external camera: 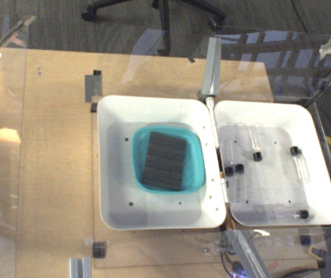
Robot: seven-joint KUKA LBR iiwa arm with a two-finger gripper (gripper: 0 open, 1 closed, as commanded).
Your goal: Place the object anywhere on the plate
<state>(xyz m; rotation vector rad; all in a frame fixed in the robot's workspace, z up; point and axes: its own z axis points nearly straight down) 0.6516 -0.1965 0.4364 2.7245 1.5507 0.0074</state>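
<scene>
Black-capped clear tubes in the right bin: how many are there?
4, possibly more, being transparent: one upright-centre, one at the left wall, one by the right side, one along the front edge of the right bin.

— Where do we look from?

— We look from a single fixed spot above the bench (pixel 44 172), facing down on it at a slant, so the far edge of the bench sits toward the top and a strip of floor with a chair base (pixel 160 4) shows beyond it.

— How near are we?

— Far enough that we take in both white bins whole: the left bin (pixel 110 172) near the middle of our picture, the right bin (pixel 322 167) against the right side. We also see bare bench to the left of them.

— Do we share anything with another view?

— We have just this one view.
</scene>
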